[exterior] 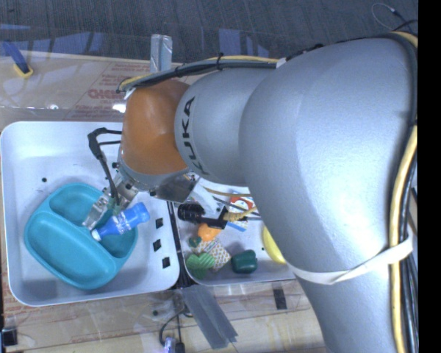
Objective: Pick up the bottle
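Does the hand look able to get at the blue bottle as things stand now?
Probably yes. The hand is already down at the bottle, which lies on the teal tray in the left bin. Nothing lies over the bottle, though the grip itself is unclear.

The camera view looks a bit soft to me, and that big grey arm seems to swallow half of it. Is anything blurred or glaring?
In the camera view the arm looms large and smooth, with a soft sheen on its grey shell; the blue bottle and the gripper beside it look slightly blurred; the left bin's white floor is bright but not blown out.
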Motion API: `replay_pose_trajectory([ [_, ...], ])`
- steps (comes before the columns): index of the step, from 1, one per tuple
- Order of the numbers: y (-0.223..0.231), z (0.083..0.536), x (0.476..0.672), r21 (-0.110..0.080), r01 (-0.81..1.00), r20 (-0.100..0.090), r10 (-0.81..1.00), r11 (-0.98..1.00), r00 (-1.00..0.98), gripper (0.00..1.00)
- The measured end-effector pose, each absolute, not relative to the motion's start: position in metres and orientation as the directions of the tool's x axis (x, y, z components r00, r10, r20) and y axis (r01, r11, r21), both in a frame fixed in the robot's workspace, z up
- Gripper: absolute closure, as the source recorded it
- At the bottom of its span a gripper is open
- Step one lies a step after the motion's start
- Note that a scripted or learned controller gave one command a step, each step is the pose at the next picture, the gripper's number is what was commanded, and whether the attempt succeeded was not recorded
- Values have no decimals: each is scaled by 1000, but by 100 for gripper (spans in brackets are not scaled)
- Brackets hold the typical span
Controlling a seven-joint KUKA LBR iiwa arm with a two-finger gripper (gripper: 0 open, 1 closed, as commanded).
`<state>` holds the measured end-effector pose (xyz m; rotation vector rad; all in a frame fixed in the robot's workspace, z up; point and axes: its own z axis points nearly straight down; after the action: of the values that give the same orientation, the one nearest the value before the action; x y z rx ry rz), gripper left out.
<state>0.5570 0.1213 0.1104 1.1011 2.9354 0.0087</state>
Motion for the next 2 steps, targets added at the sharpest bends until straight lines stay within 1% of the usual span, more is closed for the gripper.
replay_pose_trajectory([
  [1,100,99,509,21,734,-13,735,679,-678,0],
  [2,122,175,476,-1,725,1,725,688,-688,0],
])
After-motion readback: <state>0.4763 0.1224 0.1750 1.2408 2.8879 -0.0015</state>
